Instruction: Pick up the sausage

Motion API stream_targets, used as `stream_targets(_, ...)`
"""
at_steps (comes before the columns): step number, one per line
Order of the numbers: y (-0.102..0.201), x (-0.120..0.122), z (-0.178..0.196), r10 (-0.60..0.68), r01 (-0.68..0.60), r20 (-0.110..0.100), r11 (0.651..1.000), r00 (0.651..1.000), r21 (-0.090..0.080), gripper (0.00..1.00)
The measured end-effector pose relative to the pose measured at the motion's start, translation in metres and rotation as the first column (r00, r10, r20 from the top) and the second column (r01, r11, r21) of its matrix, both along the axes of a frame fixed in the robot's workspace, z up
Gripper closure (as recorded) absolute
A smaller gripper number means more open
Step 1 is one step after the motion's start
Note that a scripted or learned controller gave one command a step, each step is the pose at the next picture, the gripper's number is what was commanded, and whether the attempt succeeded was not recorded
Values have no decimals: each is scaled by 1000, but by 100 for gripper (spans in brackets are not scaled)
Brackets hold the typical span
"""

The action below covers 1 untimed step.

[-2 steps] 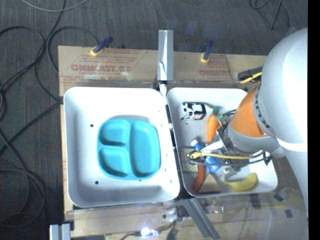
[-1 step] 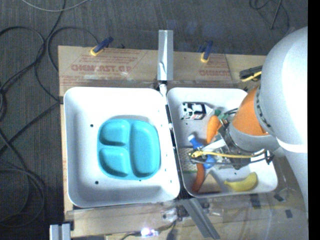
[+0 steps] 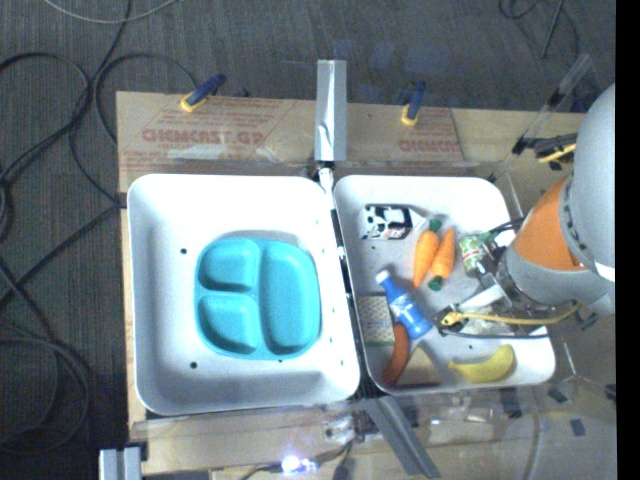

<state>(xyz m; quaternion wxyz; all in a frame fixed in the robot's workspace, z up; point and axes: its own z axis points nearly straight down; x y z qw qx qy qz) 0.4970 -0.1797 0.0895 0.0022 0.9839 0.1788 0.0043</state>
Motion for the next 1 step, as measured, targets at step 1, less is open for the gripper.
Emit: stream_targets(1,1,1,0,2,-2,1,1000,1000,0,0)
